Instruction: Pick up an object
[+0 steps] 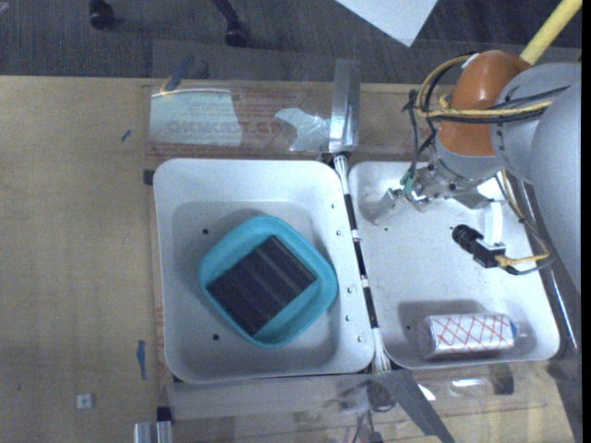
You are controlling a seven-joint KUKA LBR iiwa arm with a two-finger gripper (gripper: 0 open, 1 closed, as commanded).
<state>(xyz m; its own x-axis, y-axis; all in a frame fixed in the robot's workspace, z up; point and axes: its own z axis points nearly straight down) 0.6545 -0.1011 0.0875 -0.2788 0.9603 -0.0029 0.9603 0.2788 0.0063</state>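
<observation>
**Pick candidates across two bins**

Left bin (175, 187): teal dish (265, 228) holding dark ribbed block (260, 284), well apart from gripper.
Right bin (416, 280): gripper (394, 197) at far-left corner, open or closed not discernible, nothing seen held. Red-latticed cylinder (466, 332) toward near edge, down-right of gripper, long axis left–right; nearer candidate. Cylinder ends blurred.

The left bin (171, 247) and right bin (434, 275) are seen as smooth, faintly glossy white plastic, the teal tray (312, 258) as matt plastic around a dark ribbed insert (259, 282), the patterned tube (466, 332) as shiny wrapped film, and the tabletop (65, 247) as matt wood.
</observation>
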